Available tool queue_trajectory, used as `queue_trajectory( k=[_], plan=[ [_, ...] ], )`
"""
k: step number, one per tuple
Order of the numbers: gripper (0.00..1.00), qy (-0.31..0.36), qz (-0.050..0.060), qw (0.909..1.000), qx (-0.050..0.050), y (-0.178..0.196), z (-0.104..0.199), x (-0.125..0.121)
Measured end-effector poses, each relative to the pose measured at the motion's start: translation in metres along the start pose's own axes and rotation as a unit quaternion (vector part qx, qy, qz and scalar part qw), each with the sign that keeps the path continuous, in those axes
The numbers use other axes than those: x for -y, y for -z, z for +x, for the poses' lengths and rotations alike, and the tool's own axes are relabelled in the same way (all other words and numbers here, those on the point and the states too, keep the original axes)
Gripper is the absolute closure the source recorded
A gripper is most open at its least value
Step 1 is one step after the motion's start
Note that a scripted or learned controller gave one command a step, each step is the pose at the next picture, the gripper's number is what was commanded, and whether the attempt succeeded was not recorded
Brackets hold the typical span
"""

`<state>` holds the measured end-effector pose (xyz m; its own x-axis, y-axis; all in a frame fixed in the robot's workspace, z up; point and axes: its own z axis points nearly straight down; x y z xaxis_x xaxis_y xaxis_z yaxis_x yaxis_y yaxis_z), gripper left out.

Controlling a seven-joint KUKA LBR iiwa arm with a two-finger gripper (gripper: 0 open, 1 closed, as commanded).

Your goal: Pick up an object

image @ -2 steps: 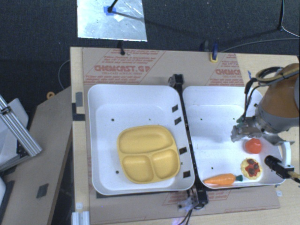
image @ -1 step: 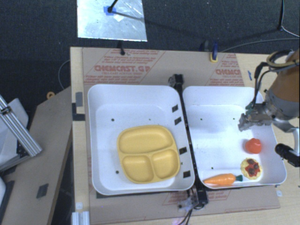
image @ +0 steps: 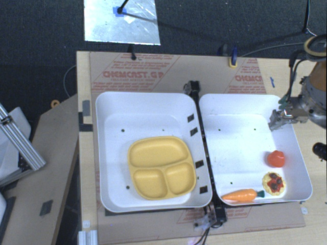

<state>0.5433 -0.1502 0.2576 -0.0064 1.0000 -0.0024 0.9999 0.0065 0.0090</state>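
The tool (image: 278, 117) is hanging over the right bin (image: 240, 137) at its two o'clock edge. A tomato (image: 276, 158), a small tart (image: 274, 183) and a carrot (image: 240, 195) are lying at five o'clock; a yellow tray (image: 161, 166) is sitting in the left bin (image: 115, 137).

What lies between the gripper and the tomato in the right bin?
Nothing visible. The gripper is at the right bin's far right rim, the tomato nearer the camera, with bare white floor between them.

A pale yellow divided tray (image: 161, 167) sits in the white left bin (image: 110, 137); in the white right bin (image: 235, 131), an orange-red tomato (image: 276, 158), an orange carrot (image: 240, 195) with green top, and a yellow tart (image: 274, 183) dotted red and dark.
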Motion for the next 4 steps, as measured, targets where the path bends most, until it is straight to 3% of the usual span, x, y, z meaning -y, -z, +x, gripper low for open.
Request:
queue_trajectory(
  k=[1, 3, 4],
  plan=[
    [1.0, 0.0, 0.002, 1.0, -0.001, 0.025, 0.0, -0.001],
    [1.0, 0.001, 0.004, 1.0, -0.002, 0.009, 0.1, -0.01],
    [1.0, 0.002, 0.004, 1.0, -0.002, -0.009, 0.153, -0.028]
  ],
)
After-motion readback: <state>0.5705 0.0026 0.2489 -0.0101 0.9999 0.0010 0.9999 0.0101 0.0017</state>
